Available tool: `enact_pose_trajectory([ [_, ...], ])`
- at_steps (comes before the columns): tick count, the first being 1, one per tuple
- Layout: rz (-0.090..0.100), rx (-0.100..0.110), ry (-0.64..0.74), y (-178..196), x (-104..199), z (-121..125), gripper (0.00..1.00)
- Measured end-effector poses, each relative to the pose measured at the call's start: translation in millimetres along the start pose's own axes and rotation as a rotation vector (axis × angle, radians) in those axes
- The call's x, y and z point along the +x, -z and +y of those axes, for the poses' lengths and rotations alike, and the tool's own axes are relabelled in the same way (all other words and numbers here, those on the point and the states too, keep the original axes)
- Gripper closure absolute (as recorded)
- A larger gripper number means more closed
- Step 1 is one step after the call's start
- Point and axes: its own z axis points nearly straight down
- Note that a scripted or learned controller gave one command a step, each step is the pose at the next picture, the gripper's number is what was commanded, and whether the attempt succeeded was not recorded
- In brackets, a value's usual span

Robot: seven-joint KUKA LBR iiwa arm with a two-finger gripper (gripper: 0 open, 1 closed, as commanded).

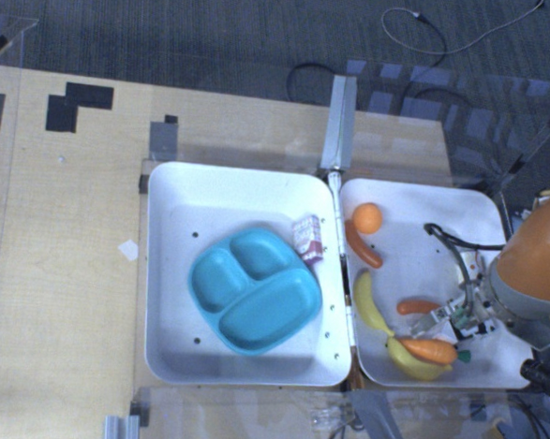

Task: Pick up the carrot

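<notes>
Nearest the camera, the carrot (pixel 431 350) lies across a yellow banana (pixel 391 334) by the front edge of the right bin (pixel 482 211). Just above it hovers the gripper (pixel 445 315), fingers slightly apart and gripping nothing, beside a red sausage (pixel 417 307).

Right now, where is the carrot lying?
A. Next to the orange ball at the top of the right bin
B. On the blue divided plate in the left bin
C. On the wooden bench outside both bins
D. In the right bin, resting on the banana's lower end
D: the carrot lies across the lower end of the banana in the right bin, just beside the gripper.
</notes>
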Motion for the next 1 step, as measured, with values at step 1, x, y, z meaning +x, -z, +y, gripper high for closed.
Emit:
enact_pose_trajectory([
  [1,-0.001,-0.006,0.000,11.5,0.0,3.2,1.00],
])
